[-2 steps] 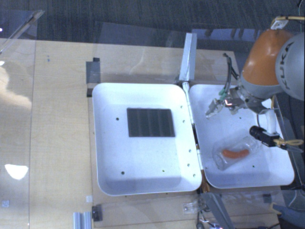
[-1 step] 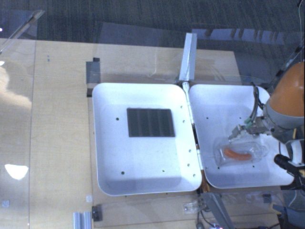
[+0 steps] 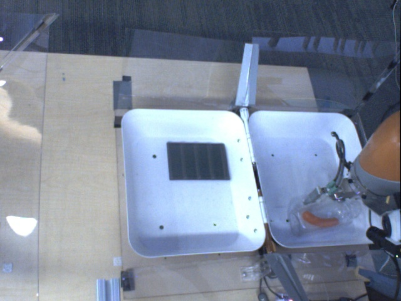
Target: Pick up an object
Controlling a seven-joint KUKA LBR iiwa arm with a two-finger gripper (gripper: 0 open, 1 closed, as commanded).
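Left bin (image 3: 144,231): dark ribbed rectangular panel (image 3: 198,161) in the middle. Right bin (image 3: 282,137): clear object with an orange piece (image 3: 319,219) at lower right, hand (image 3: 335,192) just above it. Can't tell the hand's grip state; no readable labels.

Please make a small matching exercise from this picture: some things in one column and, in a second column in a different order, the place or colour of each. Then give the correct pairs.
Things:
1. dark ribbed panel
2. orange-red object
3. orange band
4. grey upright post

Places or colours:
A. on the arm, at the view's right edge
B. behind the bins, where their rims meet
C. in the middle of the left bin
D. in the right bin, near its front edge, inside something clear

Pairs: 1-C, 2-D, 3-A, 4-B
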